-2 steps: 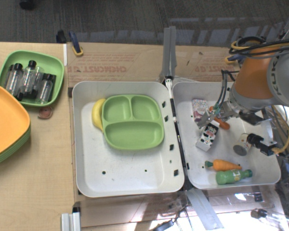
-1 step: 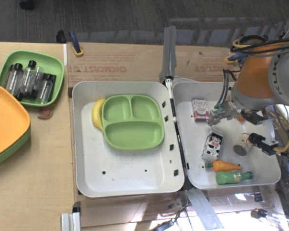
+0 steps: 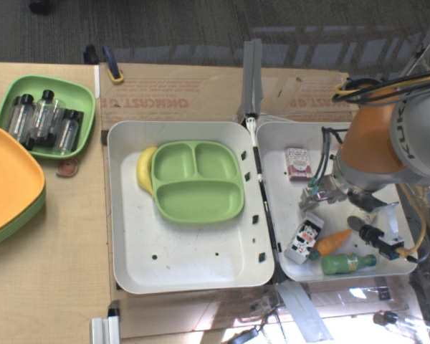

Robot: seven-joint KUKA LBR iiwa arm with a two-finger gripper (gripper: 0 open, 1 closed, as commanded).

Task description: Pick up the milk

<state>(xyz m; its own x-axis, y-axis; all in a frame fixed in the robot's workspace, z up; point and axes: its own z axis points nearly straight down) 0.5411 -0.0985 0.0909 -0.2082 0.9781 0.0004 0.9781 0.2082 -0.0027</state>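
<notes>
The milk [image 3: 306, 239] is a small white carton with black patches. It lies on its side near the front left corner of the right bin [image 3: 276, 192]. My gripper [image 3: 316, 195] hangs over the middle of that bin, just above and behind the carton, below the orange wrist band [image 3: 369, 143]. Nothing shows between the gripper and the carton; they look apart.
An orange carrot [image 3: 334, 241] and a green bottle [image 3: 350, 264] lie right of the milk, and a pink box [image 3: 298, 162] sits at the back. The left bin [image 3: 129, 249] holds a green divided plate [image 3: 198, 181] over a yellow item [image 3: 142, 169]. A bottle tray [image 3: 46, 117] and orange plates [image 3: 7, 185] sit far left.
</notes>
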